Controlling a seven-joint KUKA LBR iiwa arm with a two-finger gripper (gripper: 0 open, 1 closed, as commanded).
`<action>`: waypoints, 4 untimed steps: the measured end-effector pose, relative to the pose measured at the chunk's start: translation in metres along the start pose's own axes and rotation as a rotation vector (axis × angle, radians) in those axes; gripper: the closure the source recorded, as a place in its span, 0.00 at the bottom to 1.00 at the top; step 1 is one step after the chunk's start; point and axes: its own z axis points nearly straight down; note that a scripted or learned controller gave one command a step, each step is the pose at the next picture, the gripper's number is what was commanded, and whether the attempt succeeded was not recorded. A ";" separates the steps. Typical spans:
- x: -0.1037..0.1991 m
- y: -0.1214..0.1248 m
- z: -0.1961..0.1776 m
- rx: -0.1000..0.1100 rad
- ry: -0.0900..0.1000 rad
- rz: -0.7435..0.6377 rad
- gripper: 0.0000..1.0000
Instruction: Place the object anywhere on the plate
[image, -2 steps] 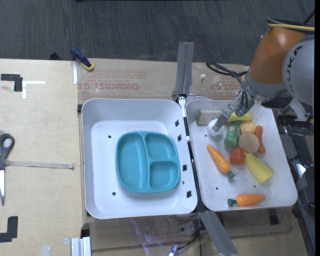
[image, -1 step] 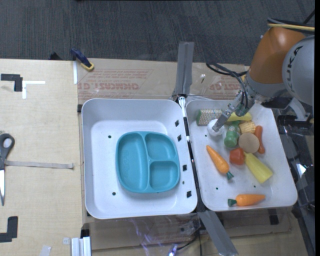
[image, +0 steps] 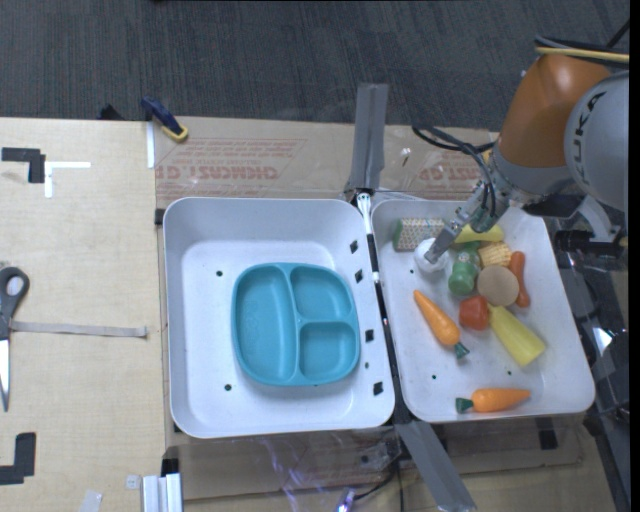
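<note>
reading "kuka" on arm (image: 590, 120) beside teal plate (image: 297, 324).

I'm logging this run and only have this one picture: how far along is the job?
Early stage. Nothing looks done: the blue divided plate in the left bin carries no object. In hand: the gripper is low in the right bin, at the toy food pile beside the green vegetable. Left: securing an object, carrying it over, setting it on the plate.

Evenly and brightly lit from above, soft short shadows inside the white bins (image: 180, 300), mild overall softness, no harsh glare.
</note>
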 end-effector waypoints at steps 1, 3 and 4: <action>-0.001 0.001 -0.011 -0.003 -0.005 -0.001 1.00; 0.123 0.111 -0.073 0.001 0.002 0.241 1.00; 0.122 0.111 -0.082 0.001 -0.002 0.238 1.00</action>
